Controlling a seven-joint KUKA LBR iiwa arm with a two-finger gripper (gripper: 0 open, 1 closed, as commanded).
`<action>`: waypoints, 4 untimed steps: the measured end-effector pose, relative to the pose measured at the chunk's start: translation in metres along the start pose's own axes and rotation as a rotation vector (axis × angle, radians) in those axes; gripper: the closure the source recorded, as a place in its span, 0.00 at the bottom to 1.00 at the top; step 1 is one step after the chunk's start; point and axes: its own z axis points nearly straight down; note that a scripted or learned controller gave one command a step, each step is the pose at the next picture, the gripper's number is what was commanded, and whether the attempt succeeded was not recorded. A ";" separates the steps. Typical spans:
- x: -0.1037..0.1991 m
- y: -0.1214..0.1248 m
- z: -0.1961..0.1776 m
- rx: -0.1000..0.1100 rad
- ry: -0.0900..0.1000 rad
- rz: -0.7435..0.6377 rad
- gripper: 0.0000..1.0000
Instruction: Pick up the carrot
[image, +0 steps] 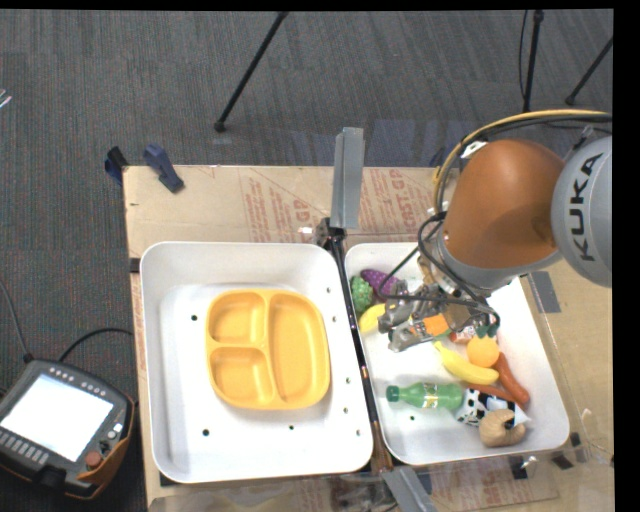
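The metal two-finger pincer (408, 328) hangs low in the right shallow white bin (545, 345); whether it is spread or pressed together, I cannot tell. The slim orange carrot (513, 382) lies apart, right of and below it, beside a curved yellow banana (465, 366).

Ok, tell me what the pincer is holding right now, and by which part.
It cannot be told: the pincer hovers low in the right bin, apart from the carrot.

Two white bins sit side by side: the left bin (170, 300) holds one yellow divided plate (268, 348). The right bin (545, 400) holds one carrot (514, 381), one banana (466, 367), one green bottle (428, 396), one orange fruit (483, 351) and one purple item (378, 281).
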 end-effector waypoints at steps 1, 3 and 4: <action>0.011 -0.040 -0.020 -0.002 0.008 -0.198 1.00; -0.013 -0.047 -0.070 -0.004 0.006 -0.405 1.00; -0.012 -0.048 -0.069 -0.004 0.007 -0.403 0.00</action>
